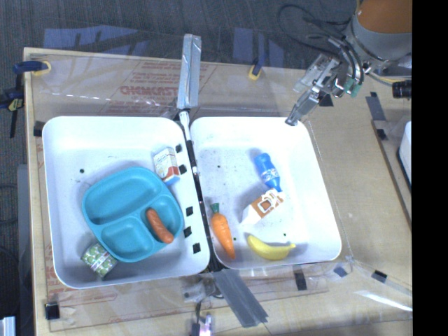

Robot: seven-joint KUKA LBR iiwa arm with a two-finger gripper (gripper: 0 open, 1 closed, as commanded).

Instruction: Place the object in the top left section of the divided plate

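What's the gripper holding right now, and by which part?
Nothing. The gripper hangs bare above the right bin's far corner, with no object between its fingers. The carrot, banana, bottle and carton all lie in that bin.

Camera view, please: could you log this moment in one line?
gripper: above right bin's far rim, holding nothing | divided plate: left bin, sausage inside

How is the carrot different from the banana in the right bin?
The carrot is orange with a green top, while the banana is yellow. The carrot is straight and tapers to a point; the banana is curved. The carrot lies along the bin's left wall, running near to far, while the banana lies across, beside the near wall. Both are toy foods lying flat in the same bin.
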